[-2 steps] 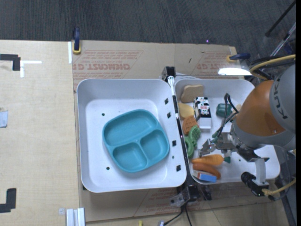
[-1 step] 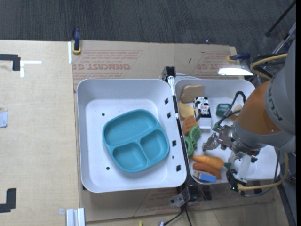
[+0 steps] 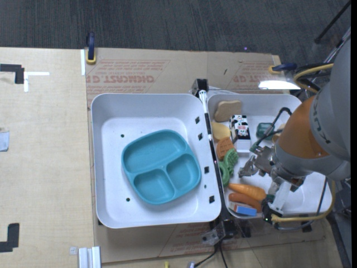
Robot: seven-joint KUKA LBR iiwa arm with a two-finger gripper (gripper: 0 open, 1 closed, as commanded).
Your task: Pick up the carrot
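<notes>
The carrot (image 3: 247, 191) is an orange, tapered piece lying flat near the front of the right bin (image 3: 312, 208), pointing left to right. A second reddish-orange piece (image 3: 243, 200) lies just in front of it. My gripper (image 3: 252, 167) hangs over the right bin, a little behind and above the carrot, at the end of the grey arm with its orange band (image 3: 298, 135). Nothing shows in its grasp, and the carrot rests apart from it on the bin floor.
The right bin also has a green toy (image 3: 227, 164), an orange cracker-like piece (image 3: 224, 147), a yellow piece (image 3: 220, 131), a tan bread piece (image 3: 227, 109), a black-and-white item (image 3: 240, 125), a teal item (image 3: 264, 130) and a blue block (image 3: 245, 210). A teal divided plate (image 3: 162, 166) lies in the left bin (image 3: 106, 149).
</notes>
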